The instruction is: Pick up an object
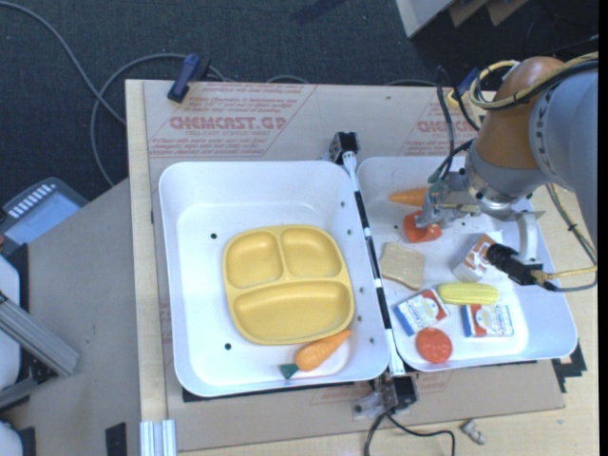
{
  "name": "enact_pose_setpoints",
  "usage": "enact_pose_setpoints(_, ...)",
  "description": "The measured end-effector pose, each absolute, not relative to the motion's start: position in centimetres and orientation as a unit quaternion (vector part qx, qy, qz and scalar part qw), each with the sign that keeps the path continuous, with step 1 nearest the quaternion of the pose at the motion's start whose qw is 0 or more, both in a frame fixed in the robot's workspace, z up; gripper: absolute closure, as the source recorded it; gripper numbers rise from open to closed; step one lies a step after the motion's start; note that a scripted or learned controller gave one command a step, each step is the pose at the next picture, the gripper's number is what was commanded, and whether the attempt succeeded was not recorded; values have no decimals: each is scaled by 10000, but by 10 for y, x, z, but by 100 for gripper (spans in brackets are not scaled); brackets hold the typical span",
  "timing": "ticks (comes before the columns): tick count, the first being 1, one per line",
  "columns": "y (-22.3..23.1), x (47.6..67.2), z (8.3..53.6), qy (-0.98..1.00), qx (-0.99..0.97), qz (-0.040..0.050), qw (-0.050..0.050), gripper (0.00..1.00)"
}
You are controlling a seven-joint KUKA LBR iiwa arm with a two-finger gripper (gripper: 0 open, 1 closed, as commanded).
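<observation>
My gripper (pixel 435 213) reaches down into the right bin (pixel 560 335) near its back left corner. It stands right over a small red-orange toy (pixel 421 229), whose top it hides. Just behind that lies a small orange carrot piece (pixel 408 198). Whether the red-orange toy is gripped is not visible. Also in this bin are a bread slice (pixel 402 264), a yellow corn cob (pixel 467 294), two small cartons (pixel 421 310) (pixel 489 320), a red tomato (pixel 435 345) and a white and red packet (pixel 479 255).
The left bin (pixel 190 255) holds a yellow divided plate (pixel 285 283) and an orange carrot (pixel 321 350) at the plate's front edge. A black rail (pixel 366 236) separates the bins. Cables trail from the arm (pixel 518 131) over the right bin's right side.
</observation>
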State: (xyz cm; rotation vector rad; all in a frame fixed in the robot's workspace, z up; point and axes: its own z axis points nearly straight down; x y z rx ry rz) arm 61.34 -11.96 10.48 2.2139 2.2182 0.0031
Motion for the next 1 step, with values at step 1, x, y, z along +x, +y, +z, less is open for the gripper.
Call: enact_pose_setpoints(1,-65,576,212,7076,7066,8,7,100)
